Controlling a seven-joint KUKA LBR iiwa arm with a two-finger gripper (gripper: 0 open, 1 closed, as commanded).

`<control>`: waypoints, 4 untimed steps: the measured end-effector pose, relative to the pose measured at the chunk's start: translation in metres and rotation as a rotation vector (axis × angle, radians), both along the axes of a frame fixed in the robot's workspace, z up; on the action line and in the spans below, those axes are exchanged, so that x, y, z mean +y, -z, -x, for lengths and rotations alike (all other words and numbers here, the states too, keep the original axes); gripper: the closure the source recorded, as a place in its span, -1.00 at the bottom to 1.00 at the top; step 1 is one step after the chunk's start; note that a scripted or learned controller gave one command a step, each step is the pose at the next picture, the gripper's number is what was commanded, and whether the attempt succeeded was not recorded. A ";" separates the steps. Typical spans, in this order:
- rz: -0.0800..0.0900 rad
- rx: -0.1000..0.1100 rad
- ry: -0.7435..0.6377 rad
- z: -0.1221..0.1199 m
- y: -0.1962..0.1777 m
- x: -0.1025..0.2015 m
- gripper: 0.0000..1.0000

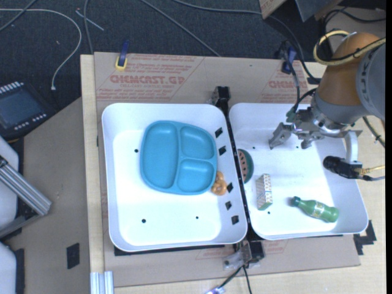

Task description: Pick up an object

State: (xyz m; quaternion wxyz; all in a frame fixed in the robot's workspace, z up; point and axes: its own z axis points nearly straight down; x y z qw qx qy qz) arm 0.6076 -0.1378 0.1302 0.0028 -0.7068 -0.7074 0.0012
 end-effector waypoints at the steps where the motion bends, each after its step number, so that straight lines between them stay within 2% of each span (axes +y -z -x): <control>1: 0.001 -0.001 0.000 0.000 0.047 0.001 -1.00; 2: 0.001 -0.006 0.001 -0.001 0.034 0.000 1.00; 3: 0.003 -0.009 0.000 -0.001 -0.010 0.003 1.00; 4: 0.004 -0.012 0.000 0.000 -0.075 0.004 1.00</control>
